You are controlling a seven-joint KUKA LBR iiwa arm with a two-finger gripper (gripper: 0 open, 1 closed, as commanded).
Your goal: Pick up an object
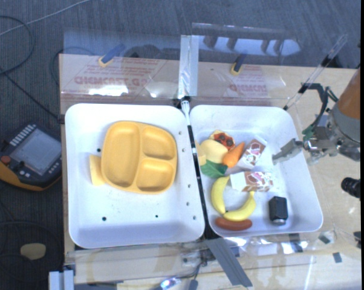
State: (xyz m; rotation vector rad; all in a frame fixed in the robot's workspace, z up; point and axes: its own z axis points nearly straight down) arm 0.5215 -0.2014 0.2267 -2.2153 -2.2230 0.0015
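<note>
In the right bin (303,180), the banana (230,203) lies well left of the gripper (289,150)

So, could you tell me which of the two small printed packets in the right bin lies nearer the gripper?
The upper packet, beside the carrot, lies nearer the gripper; the other packet lies lower, against the banana.

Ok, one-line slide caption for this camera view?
Arm's gripper hovers at the right bin's edge above toy food; yellow divided tray lies in the left bin.

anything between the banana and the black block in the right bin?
No. In the camera view the stretch of bin floor between the banana and the black block is bare white; the red sausage lies below the banana, off that line.
</note>
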